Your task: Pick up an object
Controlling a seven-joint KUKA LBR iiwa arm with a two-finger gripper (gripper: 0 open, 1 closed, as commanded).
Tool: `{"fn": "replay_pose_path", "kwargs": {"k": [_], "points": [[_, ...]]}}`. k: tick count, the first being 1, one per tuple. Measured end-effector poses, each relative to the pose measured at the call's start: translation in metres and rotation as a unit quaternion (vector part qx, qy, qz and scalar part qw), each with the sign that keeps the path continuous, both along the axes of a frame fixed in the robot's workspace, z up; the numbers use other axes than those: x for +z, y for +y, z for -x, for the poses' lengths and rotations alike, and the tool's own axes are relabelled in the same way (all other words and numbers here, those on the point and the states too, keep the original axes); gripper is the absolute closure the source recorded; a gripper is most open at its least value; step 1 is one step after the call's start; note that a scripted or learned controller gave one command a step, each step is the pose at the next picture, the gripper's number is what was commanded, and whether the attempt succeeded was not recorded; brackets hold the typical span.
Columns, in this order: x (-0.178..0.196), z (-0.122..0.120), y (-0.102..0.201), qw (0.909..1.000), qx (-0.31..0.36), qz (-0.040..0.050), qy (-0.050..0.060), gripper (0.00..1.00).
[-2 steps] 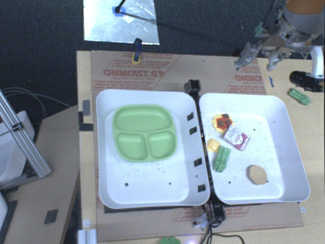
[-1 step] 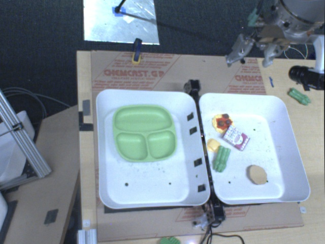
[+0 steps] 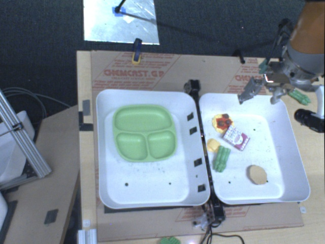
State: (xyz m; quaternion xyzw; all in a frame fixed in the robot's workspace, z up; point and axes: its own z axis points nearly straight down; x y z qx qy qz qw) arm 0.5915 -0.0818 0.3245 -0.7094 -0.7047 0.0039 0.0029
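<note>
My gripper [image 3: 263,94] hangs over the far edge of the right bin [image 3: 284,136], its two grey fingers spread open with nothing between them. Below it in that bin lie a pizza slice toy [image 3: 222,122], a pink and white packet [image 3: 236,138], a small yellow piece [image 3: 213,145], a green ridged toy [image 3: 222,159] and a tan cookie-like disc [image 3: 257,175]. All of them rest on the bin floor, well apart from the fingers.
The left bin [image 3: 106,151] holds a green divided plate [image 3: 144,132]. A black divider with clips [image 3: 199,136] runs between the bins. A shiny metal sheet [image 3: 121,14] lies on the dark floor beyond the bench.
</note>
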Motion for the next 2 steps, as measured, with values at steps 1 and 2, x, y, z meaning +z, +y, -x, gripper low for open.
{"fn": "replay_pose_path", "kwargs": {"k": [1,2], "points": [[0.128,0.041,0.004,0.9999,0.005,0.0001,-0.013,0.00],[-0.017,0.109,-0.048,1.0000,0.000,-0.0013,0.002,0.00]]}}
